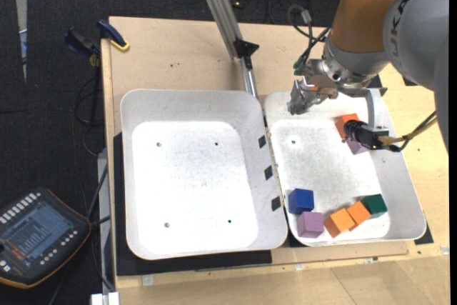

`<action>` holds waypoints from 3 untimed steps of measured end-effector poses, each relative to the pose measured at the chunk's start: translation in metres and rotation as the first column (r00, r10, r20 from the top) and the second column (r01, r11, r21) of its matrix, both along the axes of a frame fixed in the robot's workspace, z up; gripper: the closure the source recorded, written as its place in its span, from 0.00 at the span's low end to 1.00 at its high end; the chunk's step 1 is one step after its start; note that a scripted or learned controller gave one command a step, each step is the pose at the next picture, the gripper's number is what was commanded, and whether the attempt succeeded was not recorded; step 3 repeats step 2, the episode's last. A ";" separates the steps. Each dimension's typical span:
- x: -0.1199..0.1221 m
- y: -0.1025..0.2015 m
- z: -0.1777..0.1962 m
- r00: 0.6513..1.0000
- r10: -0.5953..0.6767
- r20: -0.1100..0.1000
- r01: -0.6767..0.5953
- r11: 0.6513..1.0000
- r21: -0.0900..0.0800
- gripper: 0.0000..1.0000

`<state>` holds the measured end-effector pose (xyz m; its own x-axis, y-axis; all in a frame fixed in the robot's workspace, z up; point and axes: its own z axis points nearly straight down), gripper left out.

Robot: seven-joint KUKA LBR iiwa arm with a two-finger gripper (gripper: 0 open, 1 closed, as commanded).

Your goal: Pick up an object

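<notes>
My gripper (301, 101) hangs over the far left corner of the right bin (323, 162), above bare white floor, with no object under it. Along that bin's near edge lie a blue cube (300, 199), a purple cube (310, 223), two orange cubes (341, 220) side by side and a green cube (374, 206). At the far right of the bin, an orange block (348, 122) and a purple block (355, 146) sit beneath the arm, partly hidden by a black fitting and cable.
The left bin (187, 166) lies beside the right one. A slanted metal pole (223, 7) ends near the bins' shared far corner. A clamp (106, 35) rests at the bench's far left, and a teach pendant (36, 236) sits off the bench.
</notes>
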<state>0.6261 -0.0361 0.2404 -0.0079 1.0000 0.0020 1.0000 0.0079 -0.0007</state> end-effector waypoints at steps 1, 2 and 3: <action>-0.029 0.046 -0.012 1.000 0.000 -0.003 0.000 1.000 0.000 1.00; -0.056 0.094 0.000 1.000 0.000 0.000 0.000 1.000 0.000 1.00; -0.056 0.094 0.000 1.000 0.000 0.000 0.000 1.000 0.000 1.00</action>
